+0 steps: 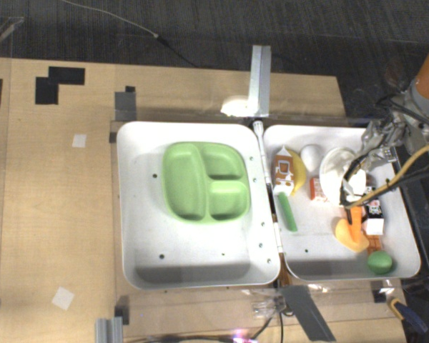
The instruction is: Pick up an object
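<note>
2 white bins side by side, left bin (pixel 139 263) holding a green divided plate (pixel 204 181), right bin (pixel 407 259) holding a banana (pixel 297 168), green stick (pixel 286 211), orange piece (pixel 349 234), green ball (pixel 380 262), gripper (pixel 372 138) above the right bin's far right corner, finger opening cannot be made out

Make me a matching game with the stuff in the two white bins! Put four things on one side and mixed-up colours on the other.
Things:
1. Divided plate in the left bin
2. Banana in the right bin
3. Ball in the right bin's near corner
4. Stick beside the wall between the bins

Colours:
A. Yellow
B. Dark green
C. Pale green
D. Bright green

Pairs: 1-C, 2-A, 3-B, 4-D
</note>
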